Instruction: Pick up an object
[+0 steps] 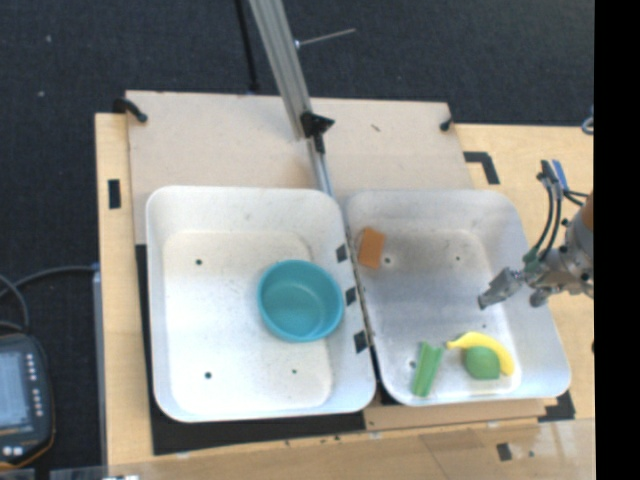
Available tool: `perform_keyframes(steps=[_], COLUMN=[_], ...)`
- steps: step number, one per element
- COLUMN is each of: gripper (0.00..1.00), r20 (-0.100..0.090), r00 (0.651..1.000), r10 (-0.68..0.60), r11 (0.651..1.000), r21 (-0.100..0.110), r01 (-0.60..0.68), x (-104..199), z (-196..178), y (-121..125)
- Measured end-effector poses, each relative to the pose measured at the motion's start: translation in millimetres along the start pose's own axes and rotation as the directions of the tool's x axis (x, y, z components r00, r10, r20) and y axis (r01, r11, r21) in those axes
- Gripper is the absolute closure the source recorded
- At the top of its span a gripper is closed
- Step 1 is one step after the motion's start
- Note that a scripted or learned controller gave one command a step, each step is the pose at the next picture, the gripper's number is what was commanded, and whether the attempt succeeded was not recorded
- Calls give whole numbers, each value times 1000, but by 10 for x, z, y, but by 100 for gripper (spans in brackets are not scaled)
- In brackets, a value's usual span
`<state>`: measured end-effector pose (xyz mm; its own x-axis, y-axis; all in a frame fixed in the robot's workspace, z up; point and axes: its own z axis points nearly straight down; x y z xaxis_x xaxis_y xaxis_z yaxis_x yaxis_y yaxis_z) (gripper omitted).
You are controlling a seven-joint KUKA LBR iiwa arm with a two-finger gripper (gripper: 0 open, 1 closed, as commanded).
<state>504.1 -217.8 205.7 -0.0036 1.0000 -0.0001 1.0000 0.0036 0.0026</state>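
- Jaws of gripper [515, 290] over right bin's [500, 213] right edge, apart, holding nothing.
- Near end of right bin: green stick [427, 369], yellow banana [487, 346], green ball [482, 363].
- Left bin [190, 218]: teal bowl [300, 300].
- Farther in right bin: orange block [370, 248].

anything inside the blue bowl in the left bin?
The blue bowl sits upright in the left bin, and its interior looks bare, plain blue to the bottom. The near inner wall is partly hidden by the rim, and whatever is beneath the bowl is covered.

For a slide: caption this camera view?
Gripper at right bin's edge; blue bowl in left bin.
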Motion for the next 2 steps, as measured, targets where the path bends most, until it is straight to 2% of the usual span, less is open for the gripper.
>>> perform_keyframes(steps=[1, 2], gripper=[0, 0], r20=[0, 1], r00=[1000, 1000], r10=[1, 4], r11=[1000, 1000], r21=[0, 4], r01=[-1, -4], x=[0, 35], z=[0, 437], y=[0, 40])
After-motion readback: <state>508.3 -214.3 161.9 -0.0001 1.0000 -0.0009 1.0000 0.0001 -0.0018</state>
